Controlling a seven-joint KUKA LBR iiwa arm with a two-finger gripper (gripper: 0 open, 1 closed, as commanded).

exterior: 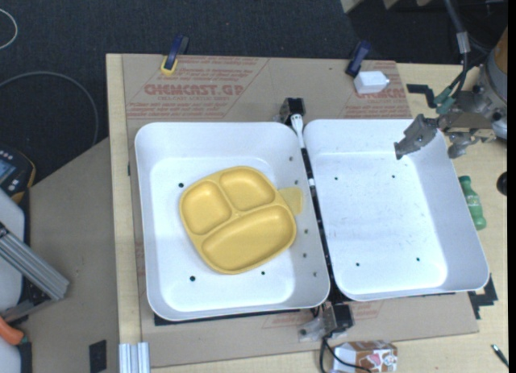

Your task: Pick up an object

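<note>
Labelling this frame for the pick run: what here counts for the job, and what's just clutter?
For the job:
- yellow divided plate, lying in the left bin
- gripper, above the right bin's far right corner, nothing between its jaws

Lying about:
- green object beside the right bin
- white block on the board
- clamps at the far edge

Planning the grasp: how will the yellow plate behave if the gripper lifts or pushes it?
The yellow plate looks like moulded plastic, so probably stiff and light. It lies flat and wide in the left bin, so it would likely slide, not roll. Its low, smooth rim may slip from fingers.
</note>
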